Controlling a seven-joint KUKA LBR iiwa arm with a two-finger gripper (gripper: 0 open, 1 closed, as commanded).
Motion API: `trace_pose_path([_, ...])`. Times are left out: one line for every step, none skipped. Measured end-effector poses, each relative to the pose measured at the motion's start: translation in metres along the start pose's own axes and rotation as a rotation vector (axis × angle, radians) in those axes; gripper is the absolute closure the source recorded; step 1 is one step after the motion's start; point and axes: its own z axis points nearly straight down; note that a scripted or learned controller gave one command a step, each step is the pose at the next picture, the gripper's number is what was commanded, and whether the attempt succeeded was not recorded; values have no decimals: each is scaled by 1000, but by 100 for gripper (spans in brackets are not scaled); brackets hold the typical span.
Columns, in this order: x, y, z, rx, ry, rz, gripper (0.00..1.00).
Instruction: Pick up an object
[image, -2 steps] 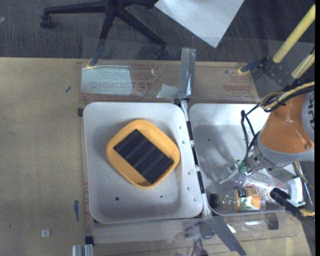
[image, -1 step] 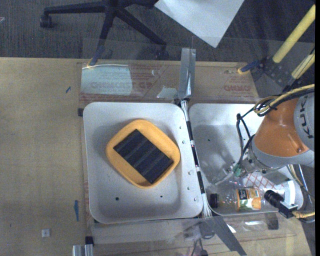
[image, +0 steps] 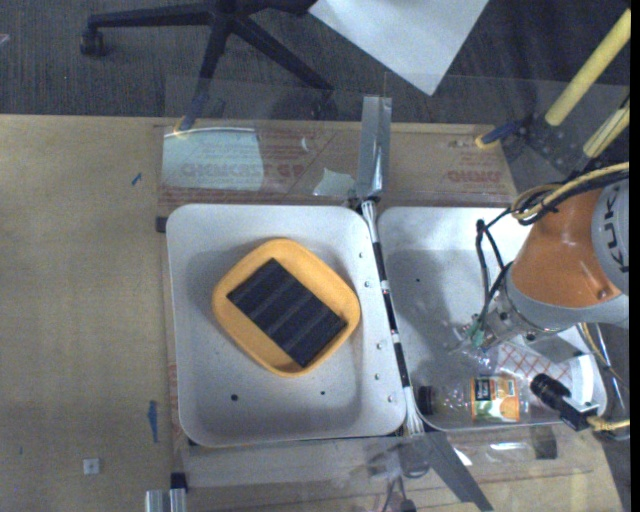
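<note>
Taking the strip dividing the two bins (image: 385, 300) as the landmark: nearest the camera and just right of the strip's near end, a clear plastic bottle (image: 470, 397) with an orange and dark label lies on its side along the near wall of the right bin (image: 430, 260), its dark cap toward the strip. Just beyond the bottle and further right, the gripper (image: 483, 338) hangs low over the bin floor above crinkled clear wrapping (image: 520, 358); how it is set cannot be told, as the orange-banded arm (image: 565, 260) covers it. Left of the strip, in the left bin (image: 200, 380), a yellow tray with a dark ribbed insert (image: 286, 305) sits centrally, turned at an angle.
</note>
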Motion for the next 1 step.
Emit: trace_pose_path([13,54,-83,16,3,161,100])
